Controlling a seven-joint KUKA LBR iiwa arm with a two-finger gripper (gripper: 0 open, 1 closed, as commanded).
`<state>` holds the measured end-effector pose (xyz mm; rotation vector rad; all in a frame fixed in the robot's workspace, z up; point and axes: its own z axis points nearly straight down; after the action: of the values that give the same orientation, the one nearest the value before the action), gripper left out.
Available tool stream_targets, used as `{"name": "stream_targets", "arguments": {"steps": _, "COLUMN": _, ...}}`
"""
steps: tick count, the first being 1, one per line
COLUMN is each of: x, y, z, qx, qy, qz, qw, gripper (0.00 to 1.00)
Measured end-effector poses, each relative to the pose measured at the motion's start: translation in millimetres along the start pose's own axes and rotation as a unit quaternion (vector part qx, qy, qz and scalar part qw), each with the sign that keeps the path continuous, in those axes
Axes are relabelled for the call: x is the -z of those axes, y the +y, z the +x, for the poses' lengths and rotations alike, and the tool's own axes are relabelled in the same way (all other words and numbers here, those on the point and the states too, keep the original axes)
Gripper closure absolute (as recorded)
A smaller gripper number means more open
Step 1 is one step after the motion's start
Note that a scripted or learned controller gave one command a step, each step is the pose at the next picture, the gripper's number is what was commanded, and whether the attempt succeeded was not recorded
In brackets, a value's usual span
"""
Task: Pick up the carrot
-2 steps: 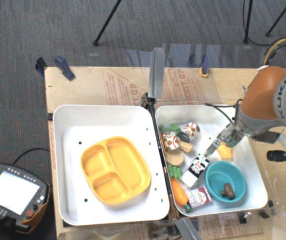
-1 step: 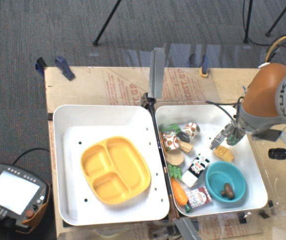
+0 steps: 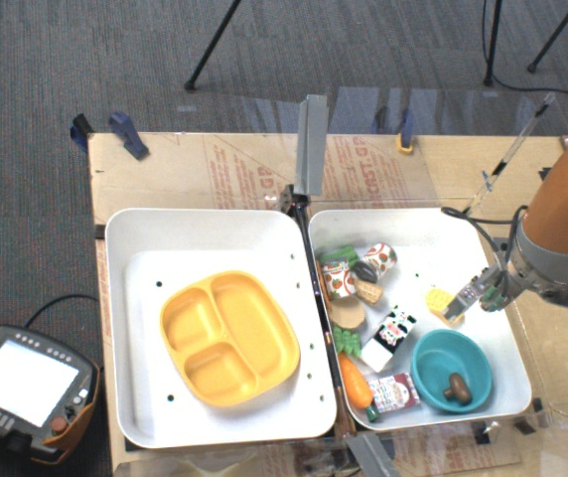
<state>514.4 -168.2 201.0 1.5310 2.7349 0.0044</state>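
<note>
Orange plastic carrot with green leafy top [image 3: 354, 378] lying in right shallow white bin [image 3: 433, 229], close to its left wall and near the front corner, just beside small pink and white carton [image 3: 393, 394]. Claw [image 3: 460, 304] hanging well apart from it, over the right part of the same bin, above small yellow block [image 3: 439, 297] and next to round teal bowl [image 3: 450, 369] with a brown lump inside. Cannot tell how wide the claw stands or whether anything is gripped. Yellow three-compartment tray [image 3: 228, 337] resting in left white bin [image 3: 135, 266] on the desk [image 3: 195, 172].
</note>
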Motion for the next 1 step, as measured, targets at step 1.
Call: {"name": "stream_targets", "arguments": {"steps": 1, "x": 60.7, "y": -44.1, "z": -21.1, "qx": 0.106, "qy": 0.002, "qz": 0.002, "qw": 0.9943, "gripper": 1.00}}
